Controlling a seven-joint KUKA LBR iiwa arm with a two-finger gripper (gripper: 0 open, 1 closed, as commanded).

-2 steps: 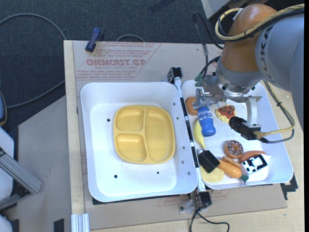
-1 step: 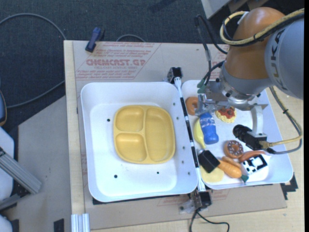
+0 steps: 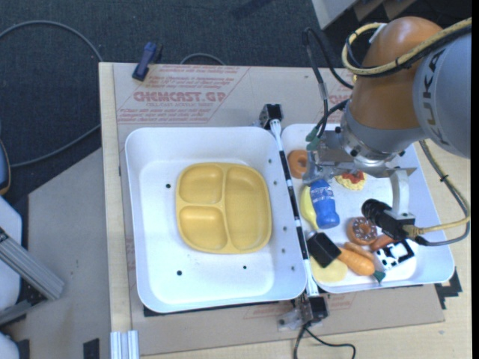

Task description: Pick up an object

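The gripper (image 3: 327, 172), its fingers hidden so I cannot tell their state, hangs just above a glossy blue plastic bottle (image 3: 324, 205) lying in the right bin (image 3: 434, 200), while a smooth yellow three-compartment plate (image 3: 223, 207) sits in the left bin (image 3: 150, 200).

The grey arm (image 3: 449, 88) reaches in from the right, its orange band (image 3: 393, 66) bulking above the wrist (image 3: 367, 144). The wrist points downward, and the gripper (image 3: 323, 172) hangs below it at the left of the arm's bulk, seen from above.
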